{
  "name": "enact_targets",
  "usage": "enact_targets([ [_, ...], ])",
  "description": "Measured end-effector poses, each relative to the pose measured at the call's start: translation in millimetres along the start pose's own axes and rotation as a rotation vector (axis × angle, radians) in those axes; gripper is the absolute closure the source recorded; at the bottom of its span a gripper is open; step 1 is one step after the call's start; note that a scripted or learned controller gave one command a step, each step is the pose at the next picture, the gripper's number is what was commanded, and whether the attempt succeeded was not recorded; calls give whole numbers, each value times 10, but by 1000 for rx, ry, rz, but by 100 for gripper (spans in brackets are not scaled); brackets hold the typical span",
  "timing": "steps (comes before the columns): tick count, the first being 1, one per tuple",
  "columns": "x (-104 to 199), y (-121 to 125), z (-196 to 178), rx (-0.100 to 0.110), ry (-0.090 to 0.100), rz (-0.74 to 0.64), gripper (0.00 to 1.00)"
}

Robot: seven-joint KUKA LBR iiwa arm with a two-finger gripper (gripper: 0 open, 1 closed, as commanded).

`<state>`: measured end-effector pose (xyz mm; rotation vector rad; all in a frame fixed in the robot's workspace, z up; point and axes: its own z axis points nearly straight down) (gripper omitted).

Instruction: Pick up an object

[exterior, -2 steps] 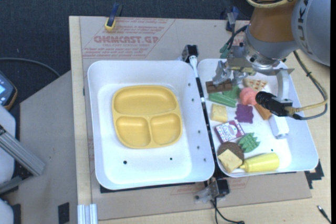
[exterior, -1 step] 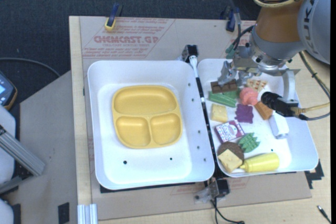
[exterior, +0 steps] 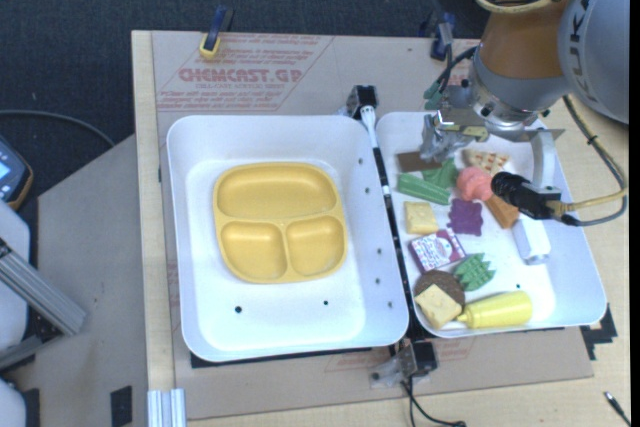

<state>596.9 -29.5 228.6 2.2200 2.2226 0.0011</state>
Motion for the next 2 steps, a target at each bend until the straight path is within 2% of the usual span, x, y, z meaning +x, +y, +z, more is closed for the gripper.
enact_targets([
  [1, 56, -186, 18, 4, 1, 2, 100],
  [2, -32, -123, 135, 5, 0, 2, 100],
])
